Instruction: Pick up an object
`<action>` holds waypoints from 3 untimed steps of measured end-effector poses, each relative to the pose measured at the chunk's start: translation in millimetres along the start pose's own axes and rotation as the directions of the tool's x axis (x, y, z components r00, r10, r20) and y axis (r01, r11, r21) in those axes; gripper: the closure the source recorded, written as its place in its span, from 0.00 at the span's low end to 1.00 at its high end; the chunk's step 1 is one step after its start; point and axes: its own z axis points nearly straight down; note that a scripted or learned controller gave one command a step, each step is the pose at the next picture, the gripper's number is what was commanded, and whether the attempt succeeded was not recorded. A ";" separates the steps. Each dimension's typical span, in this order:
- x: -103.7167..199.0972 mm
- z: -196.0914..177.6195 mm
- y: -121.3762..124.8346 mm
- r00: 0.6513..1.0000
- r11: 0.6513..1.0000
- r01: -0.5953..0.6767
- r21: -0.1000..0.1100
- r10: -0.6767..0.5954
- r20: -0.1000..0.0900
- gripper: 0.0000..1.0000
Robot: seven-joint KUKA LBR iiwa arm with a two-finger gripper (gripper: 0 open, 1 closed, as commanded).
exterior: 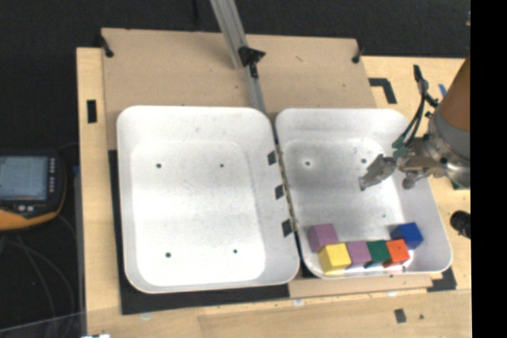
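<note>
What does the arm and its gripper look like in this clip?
The arm enters from the right edge with a brownish-orange band above a grey metallic wrist. Thin dark cables with a touch of green loop along its left side. The gripper is grey metal, ending in a slim, angular finger piece over the right bin. No readable markings show.

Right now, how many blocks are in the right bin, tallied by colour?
Purple blocks: 2
Yellow block: 1
Green block: 1
Orange block: 1
Blue block: 1
Total: 6, all along the right bin's near edge.
</note>
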 end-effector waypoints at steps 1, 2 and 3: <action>-22.2 93.4 45.3 1.000 1.000 0.007 0.008 -0.007 0.000 0.00; -22.6 77.8 46.1 1.000 1.000 0.003 0.000 -0.003 0.000 1.00; 67.3 67.3 57.4 1.000 1.000 0.019 0.001 -0.019 -0.004 1.00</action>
